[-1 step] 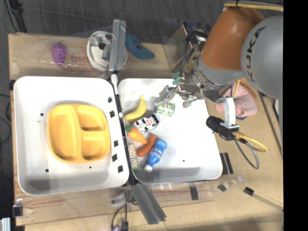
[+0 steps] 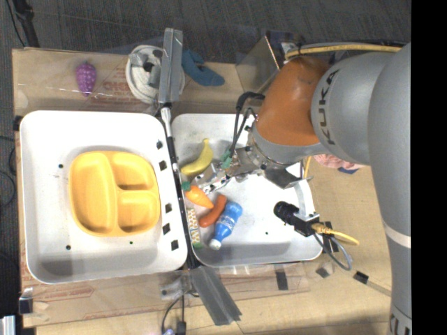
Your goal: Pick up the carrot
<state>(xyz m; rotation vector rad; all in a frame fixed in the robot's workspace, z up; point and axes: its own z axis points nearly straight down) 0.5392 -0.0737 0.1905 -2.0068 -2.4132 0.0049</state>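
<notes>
Toward the left side of the right bin (image 2: 293,250) lies the carrot (image 2: 198,197), at about seven o'clock from the hand (image 2: 225,172), which hangs just above the clutter, seemingly lined up for a descent. Whether the hand is apart or together cannot be told. A banana (image 2: 199,160) sits at twelve o'clock of the carrot, a sausage (image 2: 212,212) and a blue bottle (image 2: 225,222) crowd it at five o'clock, likely hindering a clean grasp. A yellow tray (image 2: 115,190) rests in the left bin (image 2: 42,257).
</notes>
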